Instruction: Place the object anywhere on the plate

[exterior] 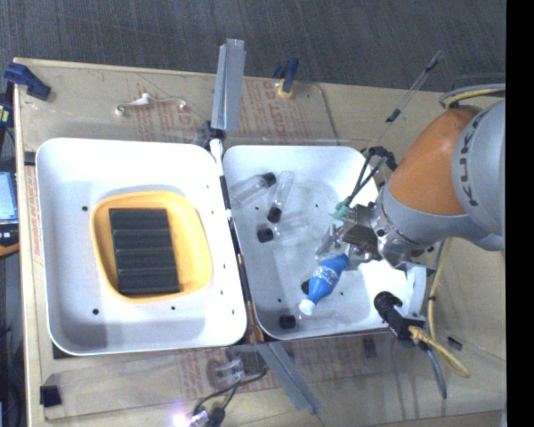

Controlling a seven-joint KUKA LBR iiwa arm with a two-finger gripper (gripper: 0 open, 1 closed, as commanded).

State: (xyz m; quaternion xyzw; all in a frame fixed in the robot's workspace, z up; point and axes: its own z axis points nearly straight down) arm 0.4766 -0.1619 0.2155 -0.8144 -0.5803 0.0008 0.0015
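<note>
My pincer (356, 238) hangs over the right bin (249, 163); I cannot tell its state. The blue bottle (324, 281) lies just left and nearer of it, long axis running near-left to far-right, cap end nearest. One yellow plate (103, 212), carrying one dark ribbed block (144, 250), sits in the left bin (62, 163), well apart. Two bins, several clear bottles (276, 189).

Bright, even overhead light glares off the white bins (62, 163); focus slightly soft.

My bench (116, 390) bears two white bins: one (249, 318) under my pincer, the other (58, 238) just beyond.
</note>
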